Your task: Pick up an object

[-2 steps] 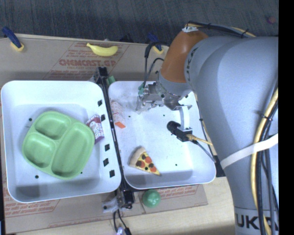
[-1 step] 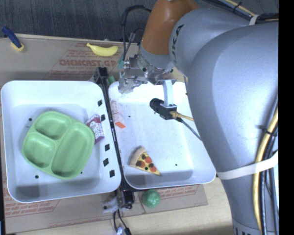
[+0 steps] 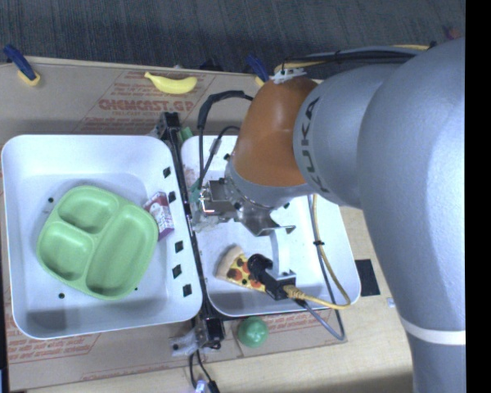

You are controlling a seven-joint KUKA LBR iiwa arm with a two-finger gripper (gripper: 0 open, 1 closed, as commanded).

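The grey arm (image 3: 393, 154) filled the right half of the frame, its orange band (image 3: 270, 133) bulging over the upper part of the right bin. Below the band the wrist hardware and gripper (image 3: 221, 203) reached down toward the left wall of the right bin, near the divider between the two bins; whether it was open or closed could not be told, and nothing could be seen held in it.

The left bin (image 3: 33, 162) sat in the left half of the frame on a cardboard sheet (image 3: 106, 97) with red print. Inside it lay a green divided plate (image 3: 96, 240), set toward the bin's lower left and centre. A small dark red packet (image 3: 160, 213) lay just beside the plate's upper right edge, close to the bin's right wall.

The right bin (image 3: 344, 281) was largely covered by the arm. In its lower part a toy pizza slice (image 3: 236, 268) rested on the white floor, just left of a black fitting with a yellow cable (image 3: 323, 260) looping along the bin's right side.

Outside the bins, a yellow banana (image 3: 171, 81) lay on the cardboard at the upper centre, and a green ball (image 3: 251, 332) sat just below the right bin's lower edge. A blue clamp (image 3: 20, 64) held the cardboard at the upper left corner.
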